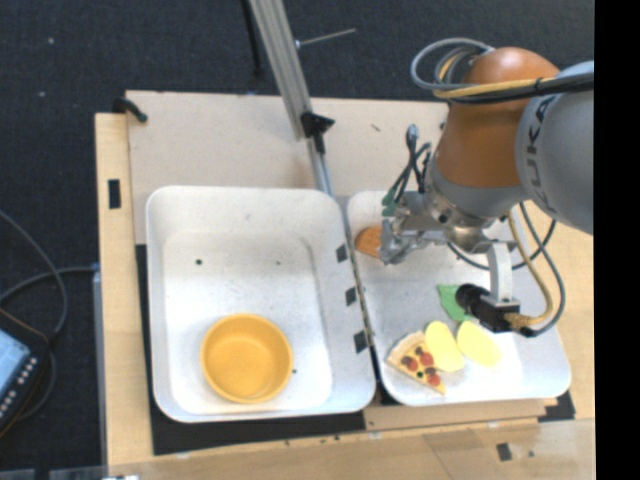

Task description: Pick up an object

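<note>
1. The arm (560,158) comes in from the right, orange band up top, wrist bent down over the upper-left part of the right bin (540,368).
2. The tool (397,240) hangs low near that bin's left wall; how far open it is cannot be told, and nothing is seen held in it.
3. A small orange item (367,240) lies just beside the tool, on its left, against the bin's left wall.
4. In the lower half of the right bin, a pizza slice toy (413,361) touches two yellow pieces (442,346), with a green piece (449,299) just above them.
5. The left bin (240,258) holds a yellow bowl (247,356), upright, near the lower edge; the rest of the floor is bare white.
6. Both bins sit side by side on a pale wood table (220,138); there is dark carpet (100,28) around it.
7. An aluminium rail (280,58) slants from the top edge down to the gap between the bins.
8. The middle of the right bin is open, between the tool and the toy cluster.
</note>
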`<move>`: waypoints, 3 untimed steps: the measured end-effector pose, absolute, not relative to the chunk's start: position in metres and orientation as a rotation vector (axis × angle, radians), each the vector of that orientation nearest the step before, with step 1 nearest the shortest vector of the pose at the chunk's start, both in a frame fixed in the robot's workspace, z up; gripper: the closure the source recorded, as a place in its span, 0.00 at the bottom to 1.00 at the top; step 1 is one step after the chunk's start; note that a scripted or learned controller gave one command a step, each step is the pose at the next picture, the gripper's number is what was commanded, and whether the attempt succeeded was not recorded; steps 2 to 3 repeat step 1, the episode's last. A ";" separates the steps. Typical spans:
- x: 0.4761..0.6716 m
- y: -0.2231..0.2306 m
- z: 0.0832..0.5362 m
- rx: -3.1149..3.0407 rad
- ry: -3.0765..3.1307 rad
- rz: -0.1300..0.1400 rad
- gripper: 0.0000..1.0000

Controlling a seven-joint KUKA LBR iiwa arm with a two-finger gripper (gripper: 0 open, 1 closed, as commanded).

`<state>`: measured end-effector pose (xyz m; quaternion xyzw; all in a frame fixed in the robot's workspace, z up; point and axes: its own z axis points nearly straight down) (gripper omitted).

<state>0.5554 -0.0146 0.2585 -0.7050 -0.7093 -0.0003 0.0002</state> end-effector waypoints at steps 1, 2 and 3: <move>0.541 0.043 0.262 -2.211 -2.230 -0.004 1.00; 0.541 0.043 0.262 -2.211 -2.230 -0.004 1.00; 0.541 0.043 0.262 -2.211 -2.230 -0.004 1.00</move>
